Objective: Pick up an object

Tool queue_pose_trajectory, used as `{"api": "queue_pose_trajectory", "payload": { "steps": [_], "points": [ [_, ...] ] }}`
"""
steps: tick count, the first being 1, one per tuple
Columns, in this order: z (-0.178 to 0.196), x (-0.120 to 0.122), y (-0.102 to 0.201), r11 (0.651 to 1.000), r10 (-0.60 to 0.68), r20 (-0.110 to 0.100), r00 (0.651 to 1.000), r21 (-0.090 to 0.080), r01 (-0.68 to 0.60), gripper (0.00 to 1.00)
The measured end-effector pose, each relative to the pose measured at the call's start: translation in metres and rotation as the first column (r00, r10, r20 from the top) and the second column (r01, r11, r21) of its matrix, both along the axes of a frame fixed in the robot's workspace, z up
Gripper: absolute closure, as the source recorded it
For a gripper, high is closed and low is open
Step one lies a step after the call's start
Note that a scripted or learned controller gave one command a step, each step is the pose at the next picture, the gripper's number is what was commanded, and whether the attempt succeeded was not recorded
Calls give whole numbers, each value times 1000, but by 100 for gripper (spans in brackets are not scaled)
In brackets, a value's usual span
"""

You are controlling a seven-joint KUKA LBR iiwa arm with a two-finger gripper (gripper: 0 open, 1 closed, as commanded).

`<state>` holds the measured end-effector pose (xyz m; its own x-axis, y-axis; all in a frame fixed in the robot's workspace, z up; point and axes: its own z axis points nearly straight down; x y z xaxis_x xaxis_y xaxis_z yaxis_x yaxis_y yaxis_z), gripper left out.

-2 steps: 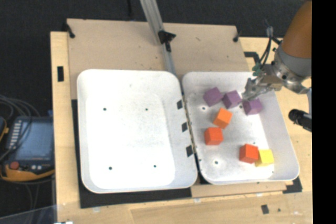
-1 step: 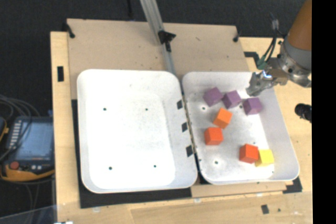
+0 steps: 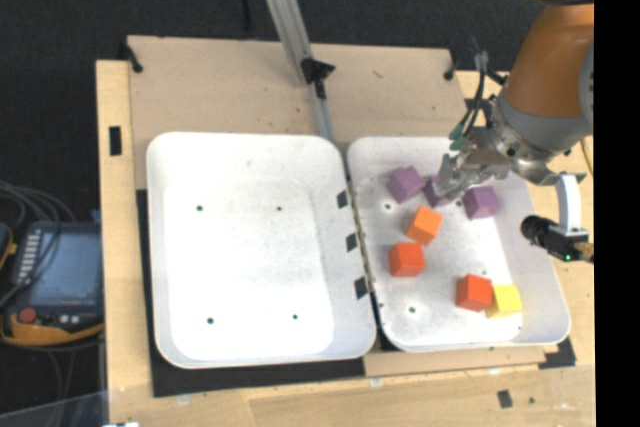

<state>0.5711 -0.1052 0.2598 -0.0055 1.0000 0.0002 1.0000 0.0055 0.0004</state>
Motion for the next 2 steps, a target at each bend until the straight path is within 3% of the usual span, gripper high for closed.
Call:
{"api": "queue_pose_trajectory", "payload": {
  "steps": [1,2],
  "points": [
    [3,-4,54,1000,2,0,1000,1,-2,100],
    [4,-23,101,1000,1,-1,1000,1,-1,100]
  ]
}}
